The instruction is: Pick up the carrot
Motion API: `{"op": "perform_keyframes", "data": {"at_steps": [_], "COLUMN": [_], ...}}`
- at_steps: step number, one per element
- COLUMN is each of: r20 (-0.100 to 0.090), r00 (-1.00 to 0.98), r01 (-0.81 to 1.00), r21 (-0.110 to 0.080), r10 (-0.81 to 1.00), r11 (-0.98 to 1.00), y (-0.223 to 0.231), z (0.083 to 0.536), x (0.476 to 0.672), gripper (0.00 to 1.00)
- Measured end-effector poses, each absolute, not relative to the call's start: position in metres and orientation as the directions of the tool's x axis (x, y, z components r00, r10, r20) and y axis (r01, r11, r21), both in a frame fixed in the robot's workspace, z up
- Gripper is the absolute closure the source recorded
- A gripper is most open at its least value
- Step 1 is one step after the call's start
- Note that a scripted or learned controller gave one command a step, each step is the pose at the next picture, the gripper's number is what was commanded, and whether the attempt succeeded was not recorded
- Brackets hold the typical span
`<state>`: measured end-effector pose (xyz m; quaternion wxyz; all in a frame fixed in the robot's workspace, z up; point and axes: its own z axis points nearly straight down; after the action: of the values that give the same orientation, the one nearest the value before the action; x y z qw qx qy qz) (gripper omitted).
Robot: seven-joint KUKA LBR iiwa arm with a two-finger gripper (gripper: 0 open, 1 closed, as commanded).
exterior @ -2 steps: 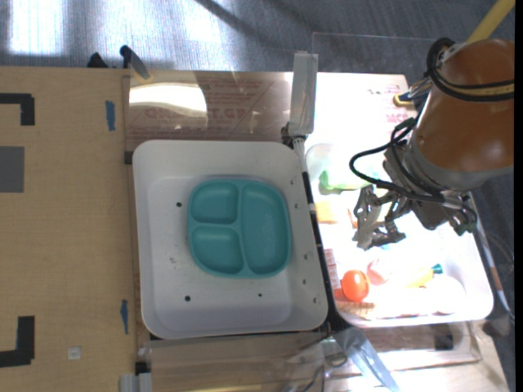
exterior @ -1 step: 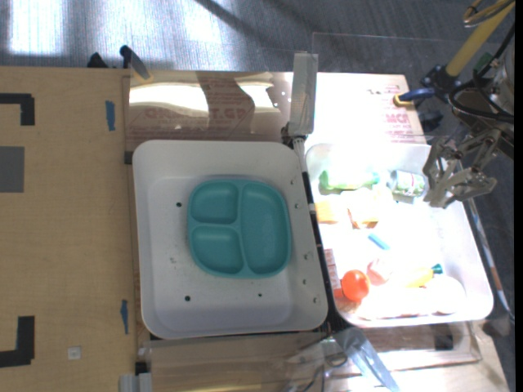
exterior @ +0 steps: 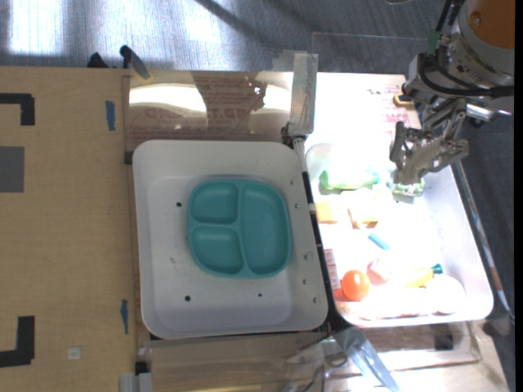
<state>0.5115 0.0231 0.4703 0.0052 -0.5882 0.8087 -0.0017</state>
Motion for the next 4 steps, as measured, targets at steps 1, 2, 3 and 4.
{"op": "perform_keyframes", "data": {"at_steps": [1,2,3,4], "r20": [-0.006,-0.005,-0.004,0.001], "r00": [0.06,0.177,0.419,0.564], "r01": [-0.998,-0.984,-0.908,-0.826], "r21": [-0.006,0.013,-0.007,-0.005], "r10": [-0.998,-0.984,-0.908,-0.826], "r11": [-0.06,-0.177,-0.419,-0.564], "y": [0.095,0.122,0.147,0.057], "z": [0.46,0.173,0.214,0.235], "x": [0.542,0.536,0.559,0.57], "gripper": [1.0,1.0,1.0,1.0]}}
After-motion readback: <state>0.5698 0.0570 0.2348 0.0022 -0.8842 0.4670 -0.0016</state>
